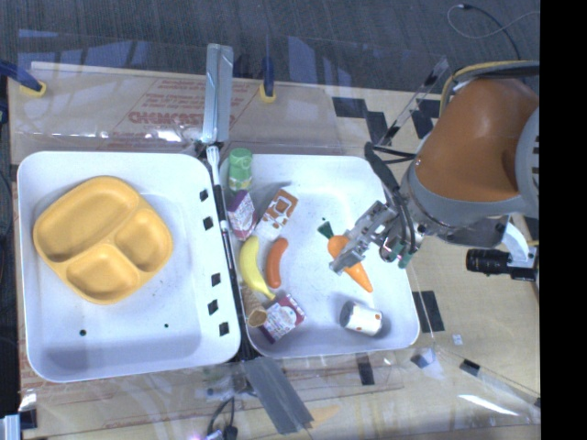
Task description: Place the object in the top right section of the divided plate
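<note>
Carrot (356,266): its middle is covered by the claw (351,253); only the green-topped end above the claw and the orange tip below it show.
Claw fingers: too small and blurred against the carrot to tell whether they stand apart or closed.
Arm (477,159): right of the claw, cut off by the picture's right side; its upper links are out of frame.
Pouch (284,317): below-left of the claw, print too small to read.
Bottle (240,198): far left of the claw, label unreadable.
Desk (477,401): lettering on the sheet up-left of the claw is blurred by plastic.
</note>
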`<state>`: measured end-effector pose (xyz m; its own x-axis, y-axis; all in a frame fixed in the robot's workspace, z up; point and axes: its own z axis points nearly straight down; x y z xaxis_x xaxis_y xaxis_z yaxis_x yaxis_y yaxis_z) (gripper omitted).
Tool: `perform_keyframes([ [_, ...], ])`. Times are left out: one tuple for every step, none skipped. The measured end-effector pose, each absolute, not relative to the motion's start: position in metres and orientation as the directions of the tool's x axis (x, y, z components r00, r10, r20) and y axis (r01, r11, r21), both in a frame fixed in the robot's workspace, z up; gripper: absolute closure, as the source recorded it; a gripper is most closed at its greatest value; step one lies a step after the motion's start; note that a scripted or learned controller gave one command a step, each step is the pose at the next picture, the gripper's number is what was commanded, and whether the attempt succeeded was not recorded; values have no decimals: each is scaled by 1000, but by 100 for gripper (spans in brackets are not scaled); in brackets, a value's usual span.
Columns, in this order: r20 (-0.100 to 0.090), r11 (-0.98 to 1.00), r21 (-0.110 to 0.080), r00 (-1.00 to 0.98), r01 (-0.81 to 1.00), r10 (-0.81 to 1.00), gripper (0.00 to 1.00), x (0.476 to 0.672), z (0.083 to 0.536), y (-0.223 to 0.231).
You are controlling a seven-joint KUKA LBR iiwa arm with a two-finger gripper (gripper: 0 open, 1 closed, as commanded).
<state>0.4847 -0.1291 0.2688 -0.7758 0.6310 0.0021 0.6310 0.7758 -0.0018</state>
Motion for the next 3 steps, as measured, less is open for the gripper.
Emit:
perform_keyframes([
  [-3,510,-1,-510,860,860,100,491,332,-208],
  [-1,97,1,-97,995,995,100,477,435,-210],
  [-1,-613,1,613,790,790,100,477,437,-210],
])
